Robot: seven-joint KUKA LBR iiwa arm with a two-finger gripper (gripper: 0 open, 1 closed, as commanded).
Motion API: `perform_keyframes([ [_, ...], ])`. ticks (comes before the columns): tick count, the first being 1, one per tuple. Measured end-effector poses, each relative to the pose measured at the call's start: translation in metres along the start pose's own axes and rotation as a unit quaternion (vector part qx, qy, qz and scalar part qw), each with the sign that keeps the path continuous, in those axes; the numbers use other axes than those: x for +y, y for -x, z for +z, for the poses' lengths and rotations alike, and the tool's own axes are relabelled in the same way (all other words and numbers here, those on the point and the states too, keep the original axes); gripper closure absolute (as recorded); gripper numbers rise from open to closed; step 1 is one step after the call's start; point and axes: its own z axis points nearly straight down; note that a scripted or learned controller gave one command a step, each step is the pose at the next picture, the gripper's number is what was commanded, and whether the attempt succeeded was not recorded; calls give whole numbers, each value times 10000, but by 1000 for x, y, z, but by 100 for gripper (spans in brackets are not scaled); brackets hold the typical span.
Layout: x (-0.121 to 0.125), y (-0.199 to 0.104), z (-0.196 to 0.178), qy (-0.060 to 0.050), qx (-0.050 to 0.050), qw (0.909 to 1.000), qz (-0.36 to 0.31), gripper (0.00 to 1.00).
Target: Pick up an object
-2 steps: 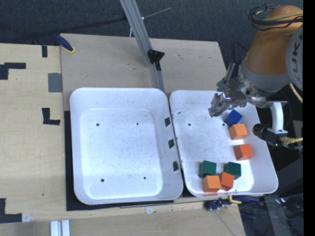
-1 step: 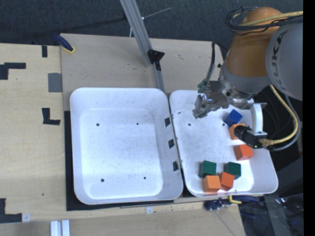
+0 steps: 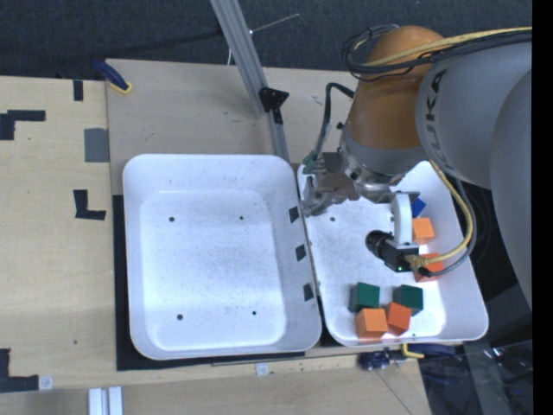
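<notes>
Arm: grey KUKA with orange band, reaching in from the right, hanging over the upper half of the right bin
Left bin: shallow, white, bare floor speckled with small dark dots
Right bin: shallow, white, holding every block on the bench
Bench: pale wood, black tape marks at left, slanted grey pole at top
Gripper: low at the upper left corner of the right bin, just beside the wall shared with the left bin; cannot tell whether apart or together, nothing seen in its grasp
Block cluster: green block, second green block, orange block and red-orange block, packed near the bin's lower edge, touching or nearly so
Other blocks: orange cube and blue piece by the right wall, partly hidden behind the wrist
Key relation: nearest target judged the green block, lying down-frame and slightly right of the gripper, apart from it, open floor between; roughly square, no clear long axis
Room: dark floor beyond the bench, cables looping off the wrist
</notes>
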Motion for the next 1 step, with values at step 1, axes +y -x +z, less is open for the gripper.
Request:
perform_keyframes([
  [1, -16, -59, 8, 4, 2, 10000, -6, 100],
])
